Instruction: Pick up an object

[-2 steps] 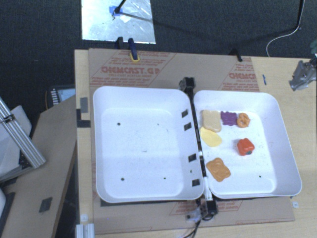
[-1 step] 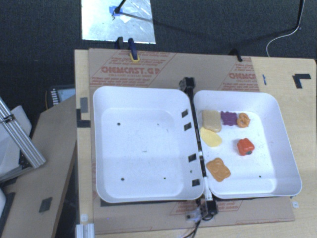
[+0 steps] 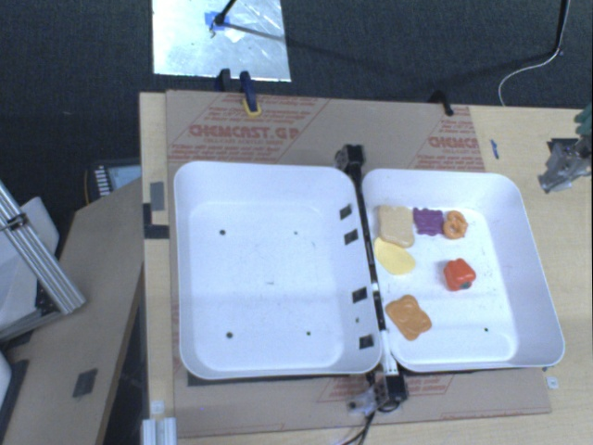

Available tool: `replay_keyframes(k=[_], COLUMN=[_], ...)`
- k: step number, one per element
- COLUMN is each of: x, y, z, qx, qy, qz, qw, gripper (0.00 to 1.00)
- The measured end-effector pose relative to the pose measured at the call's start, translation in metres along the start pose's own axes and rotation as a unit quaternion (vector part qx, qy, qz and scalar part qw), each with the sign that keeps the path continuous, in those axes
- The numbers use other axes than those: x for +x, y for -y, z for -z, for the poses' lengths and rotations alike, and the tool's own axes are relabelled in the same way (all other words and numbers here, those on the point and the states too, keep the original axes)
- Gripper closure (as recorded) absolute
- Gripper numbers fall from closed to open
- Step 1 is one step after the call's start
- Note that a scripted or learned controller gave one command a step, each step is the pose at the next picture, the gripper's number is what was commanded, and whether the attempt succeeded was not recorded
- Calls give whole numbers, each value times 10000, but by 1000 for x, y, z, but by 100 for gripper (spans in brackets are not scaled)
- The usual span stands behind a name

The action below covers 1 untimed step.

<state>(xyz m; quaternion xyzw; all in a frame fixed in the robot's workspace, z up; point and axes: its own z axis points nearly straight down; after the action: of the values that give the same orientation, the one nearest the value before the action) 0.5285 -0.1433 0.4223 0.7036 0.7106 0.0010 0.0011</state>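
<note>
The right bin (image 3: 528, 248) holds several small toy foods. A tan bread slice (image 3: 395, 224) lies at its upper left, with a purple piece (image 3: 427, 221) and a small orange ring (image 3: 454, 224) to its right. Below them sit a yellow disc (image 3: 395, 258) and a red pepper (image 3: 459, 273). An orange-brown piece (image 3: 409, 316) lies nearer the front. My gripper (image 3: 561, 167) shows as a grey shape at the view's right edge, outside the right bin and above its far right corner, with nothing seen in it.
The left bin (image 3: 269, 267) sits beside the right one, joined by a black divider strip (image 3: 363, 248). Both rest on a cardboard sheet (image 3: 278, 123). A shiny metal plate (image 3: 220, 24) lies behind the bench. An aluminium frame (image 3: 32, 258) stands at the left.
</note>
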Motion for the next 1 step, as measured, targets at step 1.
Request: replay_keyframes(k=[1], x=[103], y=[-12], z=[-28], qx=[9], qy=[-14], qz=[24], qw=[10000], gripper=[100])
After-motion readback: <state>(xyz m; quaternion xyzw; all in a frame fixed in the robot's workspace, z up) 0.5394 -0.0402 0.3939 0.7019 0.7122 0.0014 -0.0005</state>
